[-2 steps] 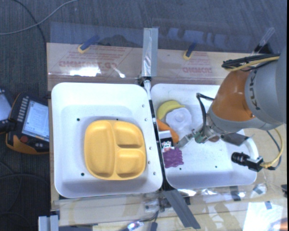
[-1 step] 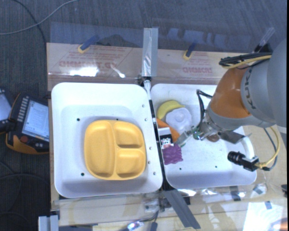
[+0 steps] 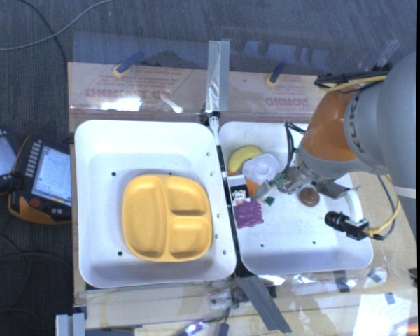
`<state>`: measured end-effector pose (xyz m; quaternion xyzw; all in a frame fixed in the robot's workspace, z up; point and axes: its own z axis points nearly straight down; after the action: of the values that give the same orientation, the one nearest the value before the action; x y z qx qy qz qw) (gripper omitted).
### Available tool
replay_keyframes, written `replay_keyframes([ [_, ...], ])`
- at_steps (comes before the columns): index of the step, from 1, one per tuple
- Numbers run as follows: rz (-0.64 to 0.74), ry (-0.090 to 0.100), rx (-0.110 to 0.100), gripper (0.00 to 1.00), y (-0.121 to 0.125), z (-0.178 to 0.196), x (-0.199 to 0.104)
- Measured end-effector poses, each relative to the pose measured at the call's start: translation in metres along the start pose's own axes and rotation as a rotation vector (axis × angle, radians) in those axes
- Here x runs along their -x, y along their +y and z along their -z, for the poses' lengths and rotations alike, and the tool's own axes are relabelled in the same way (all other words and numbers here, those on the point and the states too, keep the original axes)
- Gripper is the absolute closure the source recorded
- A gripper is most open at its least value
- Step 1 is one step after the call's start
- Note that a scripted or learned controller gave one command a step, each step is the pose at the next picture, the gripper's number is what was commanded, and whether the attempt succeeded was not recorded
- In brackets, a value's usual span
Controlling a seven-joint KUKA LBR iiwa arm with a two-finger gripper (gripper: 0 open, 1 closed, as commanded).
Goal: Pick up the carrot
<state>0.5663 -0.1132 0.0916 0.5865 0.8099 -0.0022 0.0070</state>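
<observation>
The carrot (image 3: 252, 187) is a small orange piece near the left wall of the right bin (image 3: 315, 250), partly hidden by a white, translucent object (image 3: 260, 168). My gripper (image 3: 278, 183) hangs low over the bin just right of the carrot, close to it; whether it touches is unclear. The grey arm with its orange band (image 3: 329, 128) covers the bin's upper right part.
A yellow fruit (image 3: 242, 155) lies behind the carrot, purple grapes (image 3: 248, 214) in front of it, and a brown round item (image 3: 309, 197) to my gripper's right. The left bin (image 3: 98, 257) holds a yellow divided plate (image 3: 168, 215). A teach pendant (image 3: 38, 180) lies far left.
</observation>
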Motion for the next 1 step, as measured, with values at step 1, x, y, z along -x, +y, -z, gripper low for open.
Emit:
replay_keyframes([
  [1,0.001,-0.001,0.001,0.0,0.0004,0.0,0.0],
])
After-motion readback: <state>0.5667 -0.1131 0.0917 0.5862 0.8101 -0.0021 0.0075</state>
